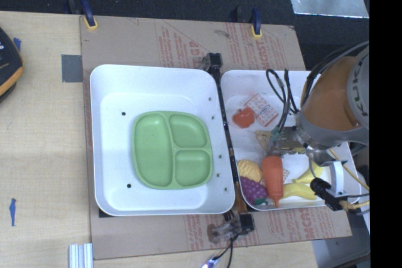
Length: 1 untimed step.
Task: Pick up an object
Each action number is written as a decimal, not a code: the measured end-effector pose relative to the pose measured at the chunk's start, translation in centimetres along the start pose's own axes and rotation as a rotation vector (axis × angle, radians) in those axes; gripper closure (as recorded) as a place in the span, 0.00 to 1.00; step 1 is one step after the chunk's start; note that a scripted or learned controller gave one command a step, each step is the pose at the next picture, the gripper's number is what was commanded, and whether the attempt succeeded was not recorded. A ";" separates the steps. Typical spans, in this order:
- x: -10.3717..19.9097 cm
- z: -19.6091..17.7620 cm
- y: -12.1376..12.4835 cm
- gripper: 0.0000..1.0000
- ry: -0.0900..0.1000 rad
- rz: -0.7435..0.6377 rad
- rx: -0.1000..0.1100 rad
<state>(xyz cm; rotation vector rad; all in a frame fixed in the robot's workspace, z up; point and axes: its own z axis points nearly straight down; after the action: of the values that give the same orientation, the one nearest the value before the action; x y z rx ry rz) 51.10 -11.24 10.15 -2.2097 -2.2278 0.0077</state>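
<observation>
The right white bin (233, 81) holds several toy foods. An orange carrot (272, 177) lies upright near the front, with yellow corn (249, 169) and purple grapes (253, 188) to its left and a yellow banana (303, 189) to its right. A small red fruit (243, 117) and a red-and-white packet (261, 108) lie farther back. My gripper (281, 142) hangs low over the middle of this bin, just behind the carrot's top end. The grey wrist and orange band (326, 100) hide the bin's right part.
The left white bin (100, 135) carries a green divided plate (171, 149). Black cables (276, 88) loop over the right bin's back. Clamps (255, 21) pin the cardboard sheet at the far edge. A yellow-black device (7, 66) lies at the left.
</observation>
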 end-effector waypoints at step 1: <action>0.0 0.0 0.0 0.00 0.000 0.000 0.000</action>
<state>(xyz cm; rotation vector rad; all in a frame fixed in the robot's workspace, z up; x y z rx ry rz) 51.10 -11.23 10.15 -2.2101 -2.2276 0.0074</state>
